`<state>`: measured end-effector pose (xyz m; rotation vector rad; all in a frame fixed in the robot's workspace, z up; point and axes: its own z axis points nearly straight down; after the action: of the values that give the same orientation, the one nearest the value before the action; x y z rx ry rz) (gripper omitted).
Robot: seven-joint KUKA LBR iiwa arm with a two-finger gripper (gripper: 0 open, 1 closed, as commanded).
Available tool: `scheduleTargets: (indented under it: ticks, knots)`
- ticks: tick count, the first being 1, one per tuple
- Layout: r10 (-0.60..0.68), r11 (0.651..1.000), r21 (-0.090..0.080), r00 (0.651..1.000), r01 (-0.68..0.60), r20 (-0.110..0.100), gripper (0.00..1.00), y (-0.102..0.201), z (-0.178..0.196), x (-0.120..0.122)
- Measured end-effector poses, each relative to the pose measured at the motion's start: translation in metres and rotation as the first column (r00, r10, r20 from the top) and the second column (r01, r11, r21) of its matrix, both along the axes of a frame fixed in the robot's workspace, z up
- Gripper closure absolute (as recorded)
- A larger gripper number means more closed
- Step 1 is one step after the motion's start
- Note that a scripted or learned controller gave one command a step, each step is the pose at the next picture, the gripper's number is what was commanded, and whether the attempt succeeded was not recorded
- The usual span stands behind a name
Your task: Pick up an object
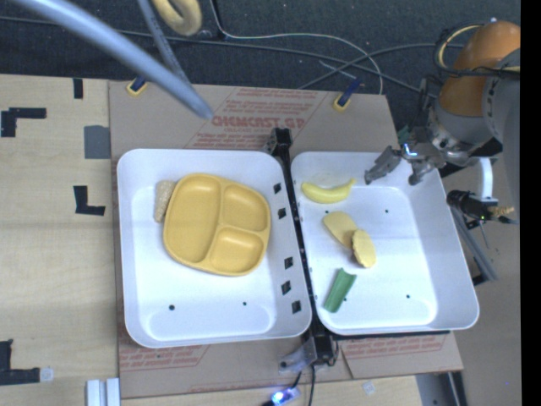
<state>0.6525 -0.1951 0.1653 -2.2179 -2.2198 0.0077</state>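
Note:
The right bin point(423, 260) holds a yellow banana point(326, 191) near its back left, two pale yellow pieces point(351, 237) in the middle, and a green stick point(339, 289) toward the front. My gripper point(396, 167) hangs over the bin's back right part, to the right of the banana and apart from it. Its two fingers are spread, with nothing between them. The grey arm with its orange band point(482, 62) comes in from the right.
In the left bin point(144, 294) lies a yellow compartment plate point(216, 224), with a tan piece point(162, 200) tucked at its left edge. A black divider point(287, 227) runs between the bins. Cables point(338, 57) trail behind them on the dark floor.

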Motion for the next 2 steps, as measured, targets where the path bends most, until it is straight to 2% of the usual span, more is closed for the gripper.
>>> scheduleTargets:
  ticks: [1, 2]
  knots:
    - [0.0, 1.0, 0.0, 1.0, 0.0, -0.001, 0.0, -0.003, -0.051, -0.01]
    - [0.002, 1.0, -0.002, 1.0, -0.002, 0.006, 0.0, -0.003, -0.081, -0.01]
